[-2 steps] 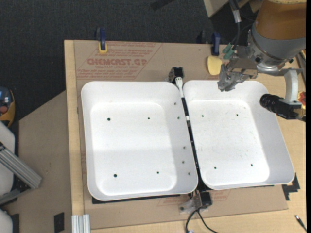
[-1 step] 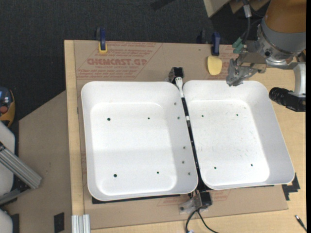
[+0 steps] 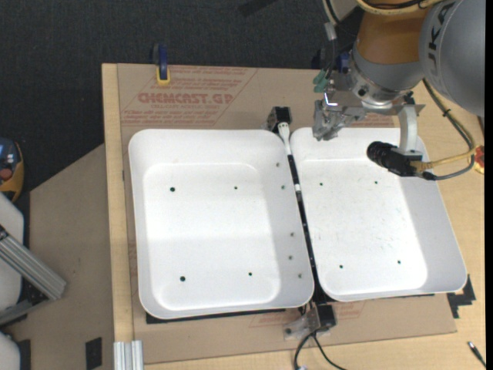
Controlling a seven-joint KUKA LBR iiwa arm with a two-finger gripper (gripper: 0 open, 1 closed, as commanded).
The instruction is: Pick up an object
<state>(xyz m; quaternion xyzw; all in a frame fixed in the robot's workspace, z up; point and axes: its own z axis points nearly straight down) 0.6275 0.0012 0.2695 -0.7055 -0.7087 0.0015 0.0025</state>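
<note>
My gripper (image 3: 326, 126) hangs over the far left corner of the right bin (image 3: 431, 230), close to the bin's back rim. Nothing shows held in it. The grey arm with its orange band (image 3: 389, 21) comes in from the upper right. A black part (image 3: 389, 159) on a white bracket, with a yellow cable, juts from the wrist over the right bin's back edge. I see no loose object on the white floor of either bin.
The left bin (image 3: 146, 206) lies beside the right one, with a black strip (image 3: 296, 199) along their shared edge. Both rest on a brown board (image 3: 192, 91). A blue and yellow clamp (image 3: 162, 64) grips the board's far edge.
</note>
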